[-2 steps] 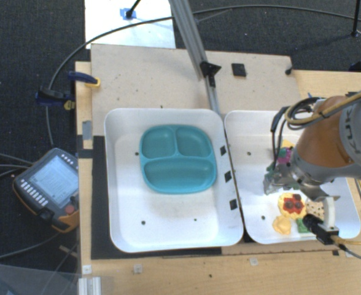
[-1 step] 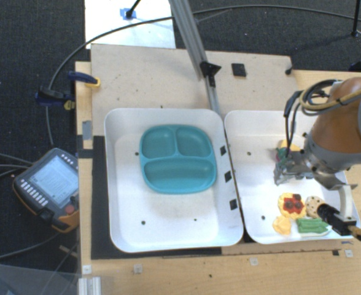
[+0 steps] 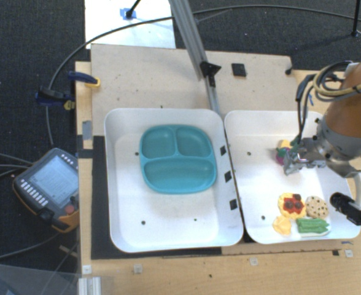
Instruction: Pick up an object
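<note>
- The gripper (image 3: 293, 163) is reaching in over the right-hand bin (image 3: 254, 183), its tip hanging low above the white floor; how far it is spread cannot be told at this slant, and nothing is visibly caught in it.
- A small yellow, green and magenta toy (image 3: 282, 152) is lying just beside the gripper's tip, on the side facing the teal plate, possibly touching it; its exact form is too small to make out.
- This toy is looking like light, stiff moulded plastic: easy to lift, but smooth enough to skid along the bin floor, so a hold across its widest middle is judged safest.
- Nearer the camera from the gripper, a cluster is resting by the bin's front corner: a yellow-and-red toy food piece (image 3: 291, 204), a chocolate-chip cookie (image 3: 316, 207), a green pea-pod-like piece (image 3: 312, 226) and a pale yellow piece (image 3: 282, 225).
- These flat pieces are offering little edge to close on.
- Well apart, beyond the divide, a teal divided plate (image 3: 178, 158) is sitting in the left-hand bin (image 3: 125, 214).
</note>
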Robot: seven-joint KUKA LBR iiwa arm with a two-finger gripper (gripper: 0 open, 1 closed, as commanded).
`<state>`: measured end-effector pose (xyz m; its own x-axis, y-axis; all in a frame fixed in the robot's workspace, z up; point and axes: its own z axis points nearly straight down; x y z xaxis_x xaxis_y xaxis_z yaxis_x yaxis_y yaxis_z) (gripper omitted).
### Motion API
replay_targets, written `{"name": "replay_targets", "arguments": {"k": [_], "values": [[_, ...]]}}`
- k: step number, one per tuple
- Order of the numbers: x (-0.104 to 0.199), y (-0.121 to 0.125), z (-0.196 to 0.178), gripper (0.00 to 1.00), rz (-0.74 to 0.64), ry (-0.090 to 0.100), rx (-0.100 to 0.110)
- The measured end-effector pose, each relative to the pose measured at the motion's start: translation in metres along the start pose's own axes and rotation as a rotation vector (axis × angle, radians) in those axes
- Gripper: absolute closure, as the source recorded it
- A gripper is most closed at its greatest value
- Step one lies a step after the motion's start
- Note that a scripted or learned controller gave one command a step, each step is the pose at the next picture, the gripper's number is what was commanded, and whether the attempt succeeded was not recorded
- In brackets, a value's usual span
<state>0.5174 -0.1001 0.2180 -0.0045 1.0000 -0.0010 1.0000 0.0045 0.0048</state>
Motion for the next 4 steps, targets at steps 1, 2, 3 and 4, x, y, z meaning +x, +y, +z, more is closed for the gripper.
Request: {"name": "replay_targets", "arguments": {"k": [1, 2, 3, 4], "values": [[0.0, 0.001, -0.032, 1.0, 0.0, 0.0, 0.0], [0.045, 0.006, -0.024, 1.0, -0.003, 0.002, 0.003], [0.091, 0.009, -0.014, 1.0, -0.003, 0.002, 0.004], [0.144, 0.002, -0.003, 1.0, -0.005, 0.002, 0.004]]}}
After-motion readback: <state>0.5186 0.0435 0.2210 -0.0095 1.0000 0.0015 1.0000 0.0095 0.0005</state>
